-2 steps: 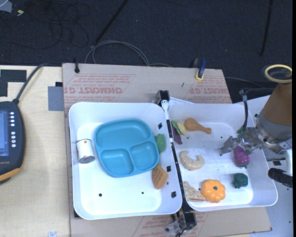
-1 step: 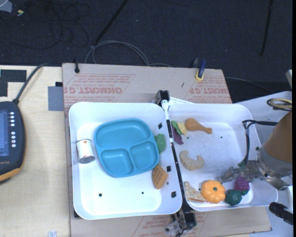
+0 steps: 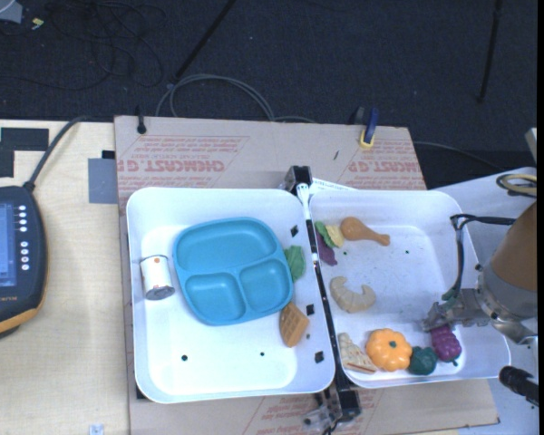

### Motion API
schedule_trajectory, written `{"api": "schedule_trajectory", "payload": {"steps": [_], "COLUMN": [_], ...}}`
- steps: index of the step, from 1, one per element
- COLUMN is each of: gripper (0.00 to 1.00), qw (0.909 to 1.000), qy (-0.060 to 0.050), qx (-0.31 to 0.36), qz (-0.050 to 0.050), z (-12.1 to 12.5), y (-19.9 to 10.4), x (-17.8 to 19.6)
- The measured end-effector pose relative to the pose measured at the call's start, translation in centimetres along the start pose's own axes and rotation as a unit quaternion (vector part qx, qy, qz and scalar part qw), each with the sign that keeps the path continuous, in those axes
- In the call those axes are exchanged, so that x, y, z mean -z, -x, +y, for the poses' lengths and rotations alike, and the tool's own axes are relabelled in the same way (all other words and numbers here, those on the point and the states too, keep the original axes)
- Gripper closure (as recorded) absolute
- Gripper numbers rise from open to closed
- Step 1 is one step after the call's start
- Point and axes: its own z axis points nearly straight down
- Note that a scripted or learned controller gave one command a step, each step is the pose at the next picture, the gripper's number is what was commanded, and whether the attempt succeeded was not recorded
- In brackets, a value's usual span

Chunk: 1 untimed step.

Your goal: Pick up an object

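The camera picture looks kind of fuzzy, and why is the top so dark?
In the camera view, the whole picture is a bit soft, so the small toy foods like the orange pumpkin look blurry at their edges. The top is a dark floor with cables. The two white bins are brightly lit, with only faint shadows, and the blue tray shows clearly.

Your arm (image 3: 519, 261) comes in from the right edge of the camera view, its orange band showing above the grey wrist. Your gripper (image 3: 446, 315) sits low at the end of that wrist, pointing left. You can't make out from this angle how the tips stand.
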Motion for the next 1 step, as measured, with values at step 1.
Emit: {"api": "schedule_trajectory", "payload": {"steps": [1], "gripper": [1.00], "qw": [0.9999], "qy": [0.006], "qx": [0.009], "qz": [0.000], "z": [5.43], "y": [-7.69], "x": [10.07]}}
